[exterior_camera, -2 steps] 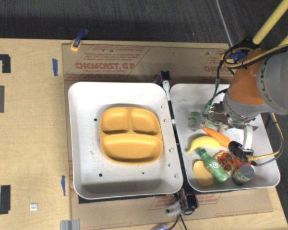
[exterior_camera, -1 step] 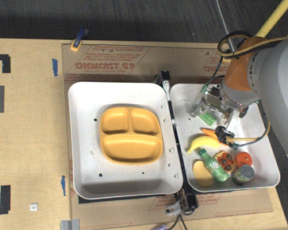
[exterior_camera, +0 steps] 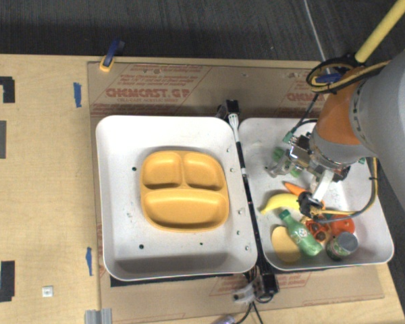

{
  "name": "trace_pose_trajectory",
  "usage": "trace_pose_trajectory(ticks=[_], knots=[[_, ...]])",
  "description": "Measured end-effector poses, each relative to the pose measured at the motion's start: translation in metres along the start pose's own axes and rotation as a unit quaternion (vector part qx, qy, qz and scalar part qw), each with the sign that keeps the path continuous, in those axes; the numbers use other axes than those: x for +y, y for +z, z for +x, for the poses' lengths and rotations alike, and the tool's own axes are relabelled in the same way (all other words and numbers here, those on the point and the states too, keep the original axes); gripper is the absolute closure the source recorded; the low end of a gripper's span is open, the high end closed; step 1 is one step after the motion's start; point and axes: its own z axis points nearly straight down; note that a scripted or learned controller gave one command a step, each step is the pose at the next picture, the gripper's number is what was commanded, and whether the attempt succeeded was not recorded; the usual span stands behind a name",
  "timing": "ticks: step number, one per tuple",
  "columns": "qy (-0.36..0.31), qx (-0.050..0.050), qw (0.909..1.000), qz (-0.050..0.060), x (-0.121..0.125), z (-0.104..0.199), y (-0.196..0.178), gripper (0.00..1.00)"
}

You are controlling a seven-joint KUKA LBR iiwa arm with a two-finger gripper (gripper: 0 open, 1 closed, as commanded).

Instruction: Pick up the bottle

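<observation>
One small green bottle (exterior_camera: 302,233) with white label lies tilted among clutter.

Glossy green plastic bottle (exterior_camera: 302,234), smooth white bins (exterior_camera: 115,181) (slightly shiny)

A small green bottle (exterior_camera: 301,233) with a white label is seen lying on its side in the right bin (exterior_camera: 371,245), near the front wall. It is angled, its dark cap pointing up-left toward a banana (exterior_camera: 278,202), and it is rested against a yellow fruit (exterior_camera: 285,244).
</observation>
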Motion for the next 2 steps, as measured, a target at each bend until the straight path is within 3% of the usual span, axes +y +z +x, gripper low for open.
trace_pose_trajectory(ticks=[1, 2], knots=[[0.0, -0.001, 1.0, -0.001, 0.001, -0.0007, -0.0108, 1.0], [0.0, -0.001, 1.0, -0.001, 0.0009, -0.0007, -0.0107, 0.0]])
